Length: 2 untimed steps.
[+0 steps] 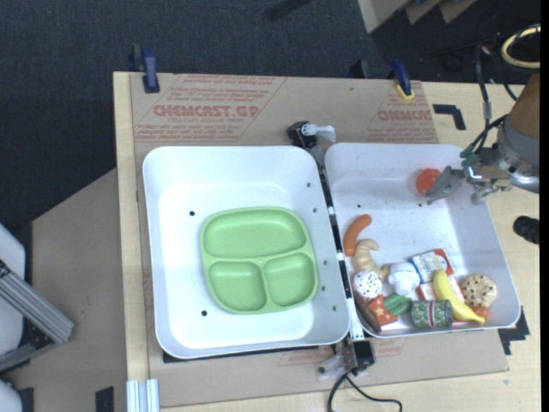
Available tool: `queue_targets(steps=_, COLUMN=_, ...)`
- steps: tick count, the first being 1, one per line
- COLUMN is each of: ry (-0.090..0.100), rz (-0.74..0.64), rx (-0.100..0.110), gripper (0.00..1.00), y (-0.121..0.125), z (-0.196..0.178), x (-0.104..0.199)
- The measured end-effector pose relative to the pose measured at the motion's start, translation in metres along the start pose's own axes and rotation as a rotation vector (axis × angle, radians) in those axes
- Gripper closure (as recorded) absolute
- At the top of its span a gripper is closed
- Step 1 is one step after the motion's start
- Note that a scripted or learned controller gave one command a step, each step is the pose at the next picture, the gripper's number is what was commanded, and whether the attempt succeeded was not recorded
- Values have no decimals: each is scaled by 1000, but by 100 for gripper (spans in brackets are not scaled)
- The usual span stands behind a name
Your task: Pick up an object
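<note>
Dark carpet all round, and on the bench two white bins side by side. Left bin: carries a green divided tray. Right bin: heaps toy food in the near corner, banana, cookie and a jumble of smaller bits, with an orange sausage close to the left edge. Up toward the far edge, well apart from the heap, a small red-orange round toy. Reaching in over the right edge, the arm, jaws just beside that round toy, on its right. Spread of the jaws: cannot tell from up here. Nothing visibly gripped. Looks light, probably hard plastic, smooth, likely to roll or squirt out under a skewed pinch. Best taken across its middle, squarely from above, with bare bin floor on either side to come down on.
</note>
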<state>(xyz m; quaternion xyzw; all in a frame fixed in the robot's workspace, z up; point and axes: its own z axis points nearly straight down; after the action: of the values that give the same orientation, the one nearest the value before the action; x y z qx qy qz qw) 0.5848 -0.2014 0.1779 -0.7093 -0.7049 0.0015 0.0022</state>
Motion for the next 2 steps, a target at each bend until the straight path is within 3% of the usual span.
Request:
queue_targets(steps=1, ry=-6, rz=-6, rx=-16, gripper=0, y=75, z=56, x=16)
queue_targets(steps=2, ry=-1, rz=-9, rx=-10, gripper=0, y=55, z=-4, x=48)
